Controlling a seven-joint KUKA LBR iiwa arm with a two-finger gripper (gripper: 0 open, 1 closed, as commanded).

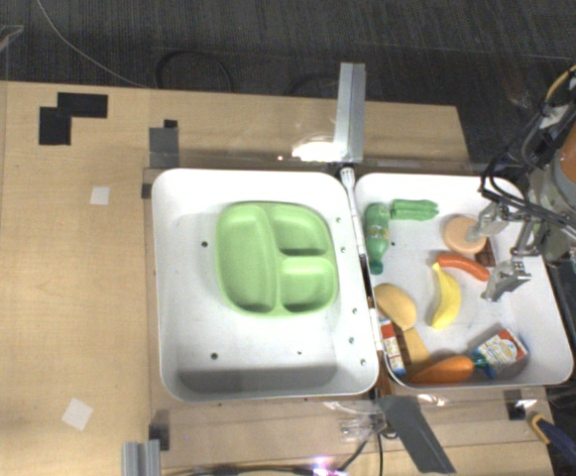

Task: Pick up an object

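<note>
A green divided tray (274,258) lies in the left bin (183,365). The right bin (555,350) holds a green bottle (376,233), a banana (447,298) and a carton (498,351). Above its right side hangs the gripper (500,255), fingers spread and gripping nothing.

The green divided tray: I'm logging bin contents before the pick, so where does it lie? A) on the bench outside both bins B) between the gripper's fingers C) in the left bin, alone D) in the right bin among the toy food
C: the green divided tray lies flat in the left bin with nothing else beside it, while the banana and other toy food sit in the right bin, near the gripper.
</note>
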